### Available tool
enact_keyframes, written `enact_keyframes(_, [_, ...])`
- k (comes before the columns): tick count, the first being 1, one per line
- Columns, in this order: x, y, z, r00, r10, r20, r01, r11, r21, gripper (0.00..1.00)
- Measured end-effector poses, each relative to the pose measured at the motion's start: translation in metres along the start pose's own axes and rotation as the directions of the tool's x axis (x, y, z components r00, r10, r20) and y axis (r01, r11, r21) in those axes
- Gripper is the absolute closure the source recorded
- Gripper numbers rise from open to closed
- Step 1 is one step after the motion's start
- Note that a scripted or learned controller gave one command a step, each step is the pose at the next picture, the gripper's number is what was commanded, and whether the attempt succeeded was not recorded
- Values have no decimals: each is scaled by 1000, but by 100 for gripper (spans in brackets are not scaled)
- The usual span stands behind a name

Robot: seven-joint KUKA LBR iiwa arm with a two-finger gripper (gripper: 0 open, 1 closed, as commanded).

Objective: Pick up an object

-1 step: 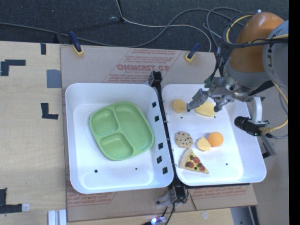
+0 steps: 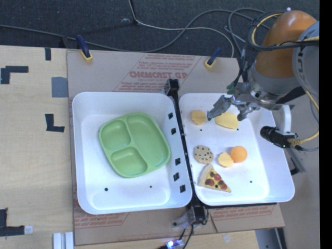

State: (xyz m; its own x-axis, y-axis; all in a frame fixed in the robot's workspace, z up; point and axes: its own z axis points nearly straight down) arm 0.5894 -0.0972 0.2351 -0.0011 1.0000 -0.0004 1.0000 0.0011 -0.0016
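The end effector (image 2: 230,109) hangs released, fingers spread, over the far part of the right bin (image 2: 270,191), straddling a yellow wedge (image 2: 227,121). This placement suits a grasp. A round yellow piece (image 2: 197,118) lies just left.

Two white bins (image 2: 83,154); one green tray (image 2: 135,144); six food pieces (image 2: 203,154).

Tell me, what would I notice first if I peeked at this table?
Probably the big green tray with three sections, lying in the left bin. Next, the toy food in the right bin: a pizza slice at the front, a cookie, an orange ball. The gripper hangs over a yellow piece at the back.
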Motion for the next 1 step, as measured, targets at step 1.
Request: enact_keyframes(1, [1, 2, 44, 1000, 0, 1, 0, 1000, 4, 0])
